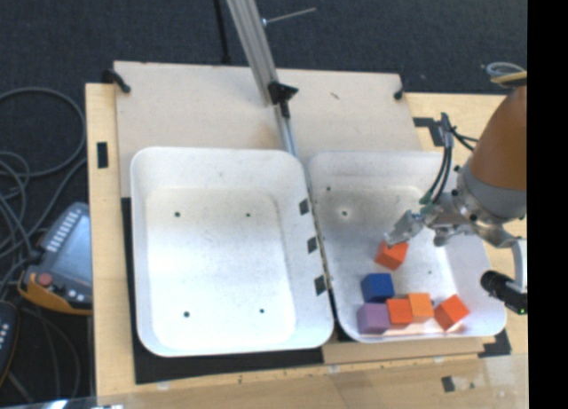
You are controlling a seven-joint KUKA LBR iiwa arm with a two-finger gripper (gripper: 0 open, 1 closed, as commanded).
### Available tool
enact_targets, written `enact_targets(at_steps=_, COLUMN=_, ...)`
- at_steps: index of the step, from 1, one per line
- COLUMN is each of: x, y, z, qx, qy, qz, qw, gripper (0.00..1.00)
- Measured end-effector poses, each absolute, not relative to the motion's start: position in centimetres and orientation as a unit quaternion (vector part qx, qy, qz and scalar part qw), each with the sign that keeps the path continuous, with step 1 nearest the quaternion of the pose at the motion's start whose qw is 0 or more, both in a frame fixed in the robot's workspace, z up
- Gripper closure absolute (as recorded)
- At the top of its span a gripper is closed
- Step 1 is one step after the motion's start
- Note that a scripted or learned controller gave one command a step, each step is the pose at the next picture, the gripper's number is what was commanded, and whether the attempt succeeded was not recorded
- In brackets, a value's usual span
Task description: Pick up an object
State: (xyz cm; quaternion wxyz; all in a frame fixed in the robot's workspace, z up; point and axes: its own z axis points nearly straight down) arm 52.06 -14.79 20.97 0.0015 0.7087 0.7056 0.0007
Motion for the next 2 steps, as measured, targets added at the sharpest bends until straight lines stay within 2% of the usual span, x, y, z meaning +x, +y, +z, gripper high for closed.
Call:
enact_targets(at_steps=1, x=59.13, y=-15.67, z=13.47, qx=0.705, qy=0.709, qz=-0.0006, qw=0.001, gripper=0.0)
enact_targets(at_steps=2, x=58.95, y=-15.71, z=13.88, qx=0.706, qy=0.708, qz=-0.0003, qw=0.001, gripper=0.0)
